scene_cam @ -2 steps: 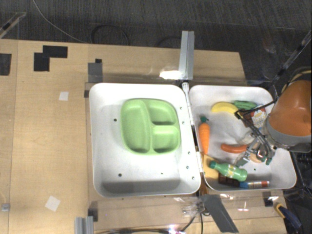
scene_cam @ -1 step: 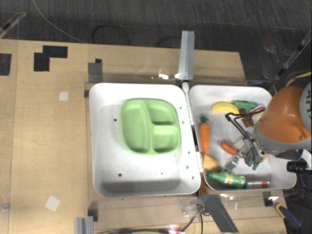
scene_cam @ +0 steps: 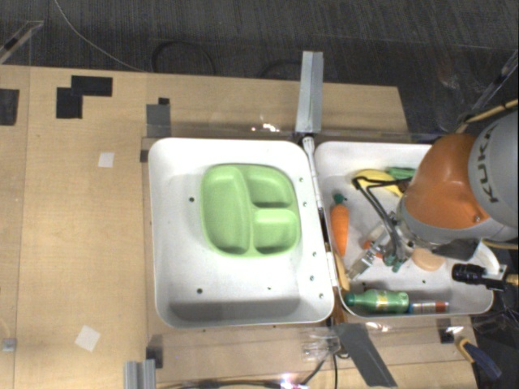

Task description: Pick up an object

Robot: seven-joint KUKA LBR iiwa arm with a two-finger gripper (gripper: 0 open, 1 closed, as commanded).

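Currently the arm reaches into the right bin (scene_cam: 486, 302), its hand (scene_cam: 379, 252) lowered among the clutter near that bin's middle; whether the hand is open or closed cannot be told, since the metal parts at its tip blur together against the white floor. The likeliest target, judged from position, is the carrot (scene_cam: 340, 228), an orange tapered piece with a small green top, lying lengthwise along the bin's left wall, just beside the hand and apparently not touched by it. For a clean pick, the hand should centre over the carrot's thicker middle and close across its narrow width, keeping clear of the bin wall, which leaves little room on that side. A green bottle (scene_cam: 378, 301) lies on its side along the bin's front edge, with a thin red-banded stick-like item (scene_cam: 430, 305) next to it; a yellow object (scene_cam: 376, 177) and a green one (scene_cam: 401, 171) sit near the back edge, partly hidden by the arm. The left bin (scene_cam: 170, 241) holds a green divided tray (scene_cam: 247, 209), well apart from the hand.
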